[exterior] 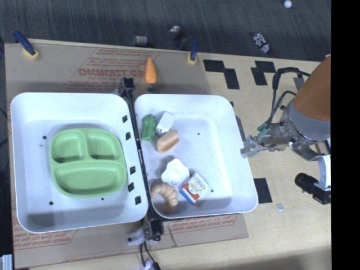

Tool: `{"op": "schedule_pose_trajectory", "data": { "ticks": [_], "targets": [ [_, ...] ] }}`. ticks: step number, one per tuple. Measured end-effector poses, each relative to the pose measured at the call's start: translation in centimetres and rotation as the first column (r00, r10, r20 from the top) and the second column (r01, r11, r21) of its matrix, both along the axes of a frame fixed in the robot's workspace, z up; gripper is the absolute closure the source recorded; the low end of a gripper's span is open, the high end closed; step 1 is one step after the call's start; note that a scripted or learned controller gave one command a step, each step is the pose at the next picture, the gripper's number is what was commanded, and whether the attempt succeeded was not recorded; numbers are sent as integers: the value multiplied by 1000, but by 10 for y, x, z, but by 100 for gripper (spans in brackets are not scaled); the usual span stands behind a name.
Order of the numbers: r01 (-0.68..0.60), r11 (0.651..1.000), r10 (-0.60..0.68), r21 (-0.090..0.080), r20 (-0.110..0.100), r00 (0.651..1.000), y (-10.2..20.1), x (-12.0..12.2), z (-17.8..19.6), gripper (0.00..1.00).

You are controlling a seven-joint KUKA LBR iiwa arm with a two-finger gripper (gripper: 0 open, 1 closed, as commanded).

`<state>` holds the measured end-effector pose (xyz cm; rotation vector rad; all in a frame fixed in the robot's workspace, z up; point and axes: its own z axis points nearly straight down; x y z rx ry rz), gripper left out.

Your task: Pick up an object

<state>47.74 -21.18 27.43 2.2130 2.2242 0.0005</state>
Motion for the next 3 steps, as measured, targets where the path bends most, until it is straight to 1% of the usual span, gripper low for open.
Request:
{"op": "schedule_pose_trajectory", "data": {
  "ticks": [1,2,3],
  "targets": [
    [-3,1000,3,3,-5,1000,69,-1,-55,100],
    [-1,1000,1,2,-1,1000,79,0,-39,100],
    [0,1000,0,2,1,1000,87,0,-31,100]
  ]
}}
